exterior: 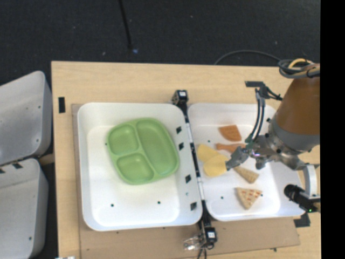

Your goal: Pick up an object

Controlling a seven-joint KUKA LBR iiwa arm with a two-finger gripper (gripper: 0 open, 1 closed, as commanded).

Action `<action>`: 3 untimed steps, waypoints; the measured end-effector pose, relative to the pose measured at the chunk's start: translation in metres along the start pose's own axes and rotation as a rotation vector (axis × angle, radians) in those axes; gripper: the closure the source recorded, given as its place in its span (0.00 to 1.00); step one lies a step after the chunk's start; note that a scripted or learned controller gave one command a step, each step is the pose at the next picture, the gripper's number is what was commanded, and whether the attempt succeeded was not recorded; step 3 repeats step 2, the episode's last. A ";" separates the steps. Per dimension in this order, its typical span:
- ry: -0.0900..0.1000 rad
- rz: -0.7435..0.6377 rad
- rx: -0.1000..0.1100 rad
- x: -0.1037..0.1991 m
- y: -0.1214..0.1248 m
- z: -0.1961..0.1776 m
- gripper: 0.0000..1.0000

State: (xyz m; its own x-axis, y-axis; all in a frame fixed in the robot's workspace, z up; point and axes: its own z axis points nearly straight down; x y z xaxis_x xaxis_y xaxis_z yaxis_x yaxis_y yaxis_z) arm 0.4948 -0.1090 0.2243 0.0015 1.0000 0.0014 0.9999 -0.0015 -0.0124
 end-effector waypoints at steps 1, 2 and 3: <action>-0.002 -0.003 -0.013 0.000 0.003 -0.006 0.00; -0.001 -0.001 -0.007 0.008 -0.001 0.050 0.00; -0.001 -0.001 -0.007 0.008 -0.001 0.050 0.00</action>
